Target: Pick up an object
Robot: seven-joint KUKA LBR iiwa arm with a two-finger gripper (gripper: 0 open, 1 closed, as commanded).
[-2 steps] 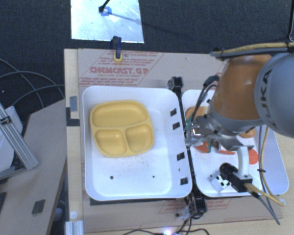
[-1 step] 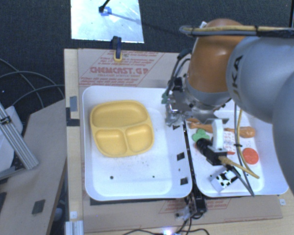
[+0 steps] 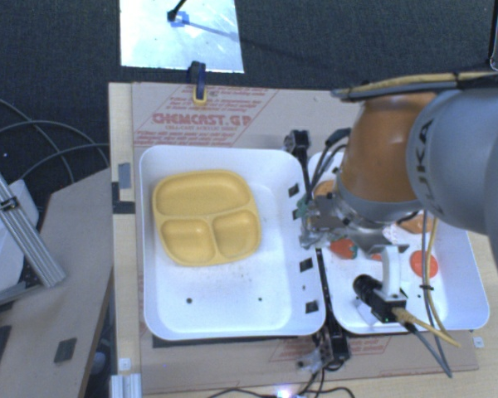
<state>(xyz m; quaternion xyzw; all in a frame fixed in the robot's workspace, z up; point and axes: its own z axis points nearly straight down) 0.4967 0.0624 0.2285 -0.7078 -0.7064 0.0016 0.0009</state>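
Centrally in the frame, two shallow white bins sit side by side on the bench. Inside the left bin lies a yellow divided plate, with one long compartment above and two smaller ones below, resting in the bin's upper left part and slightly turned. Below it, that bin's floor shows only a few dark specks. Over the right bin, toward the middle right of the frame, hangs the arm, which hides much of this bin. An orange round object lies near the bin's right side, and another orange piece peeks out just under the wrist, partly covered. The arm's broad orange band and grey wrist face the camera, with the gripper pointing down near the bin's left wall. Whether anything is grasped cannot be told, since the wrist hides that part.
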